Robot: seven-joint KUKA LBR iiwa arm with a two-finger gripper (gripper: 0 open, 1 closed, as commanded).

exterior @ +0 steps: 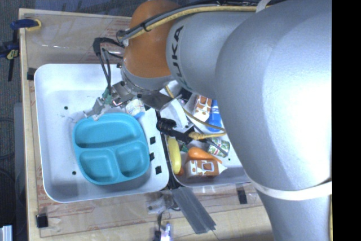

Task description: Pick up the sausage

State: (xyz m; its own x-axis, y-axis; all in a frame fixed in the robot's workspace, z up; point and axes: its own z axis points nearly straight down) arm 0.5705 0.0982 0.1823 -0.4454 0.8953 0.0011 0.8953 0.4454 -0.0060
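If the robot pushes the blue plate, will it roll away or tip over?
Probably neither. The blue tray lies flat in the left bin, so it would likely slide. It looks like hard, smooth plastic with three compartments, so probably stiff, light and perhaps slippery to grip.

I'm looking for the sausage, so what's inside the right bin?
The right bin holds a yellow banana, an orange carrot-like piece and printed packets. The arm covers most of it; no sausage is identifiable.
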